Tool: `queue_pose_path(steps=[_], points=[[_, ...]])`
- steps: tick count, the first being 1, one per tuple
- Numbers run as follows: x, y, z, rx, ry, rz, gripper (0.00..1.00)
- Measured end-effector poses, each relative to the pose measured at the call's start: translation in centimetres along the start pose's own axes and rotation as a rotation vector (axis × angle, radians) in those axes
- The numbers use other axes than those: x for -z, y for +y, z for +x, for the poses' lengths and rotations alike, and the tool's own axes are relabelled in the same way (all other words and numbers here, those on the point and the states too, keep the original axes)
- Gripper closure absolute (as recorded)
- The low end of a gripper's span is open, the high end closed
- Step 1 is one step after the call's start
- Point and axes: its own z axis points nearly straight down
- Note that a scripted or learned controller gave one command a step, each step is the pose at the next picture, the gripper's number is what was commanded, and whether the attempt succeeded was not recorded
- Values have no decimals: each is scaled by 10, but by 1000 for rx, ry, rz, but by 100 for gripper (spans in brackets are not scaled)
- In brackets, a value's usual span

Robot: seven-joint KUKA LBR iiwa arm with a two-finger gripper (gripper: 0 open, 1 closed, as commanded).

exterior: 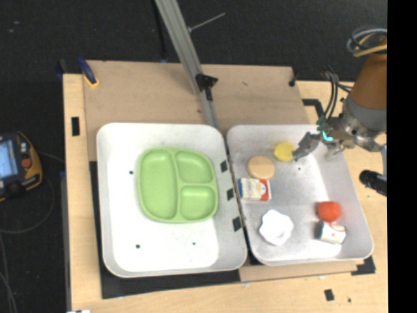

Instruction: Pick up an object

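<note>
The gripper is hanging over the right bin, just beside a small yellow ball. Nothing is sitting between its fingers; open or closed, it is too blurry to tell.

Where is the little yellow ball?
The yellow ball sits near the back of the right bin, just behind the round tan cookie and right beside the tip of the gripper.
</note>
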Motion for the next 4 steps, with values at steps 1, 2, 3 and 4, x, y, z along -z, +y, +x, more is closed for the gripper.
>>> queue_pose_path(steps=[1,2,3,4], points=[[1,1,0,0,-1,-2,0],[-48,-2,-11,-2,-2,0,0],[-101,-3,-13,-3,-1,2,0],[-85,0,-14,-3,-3,-6,100]])
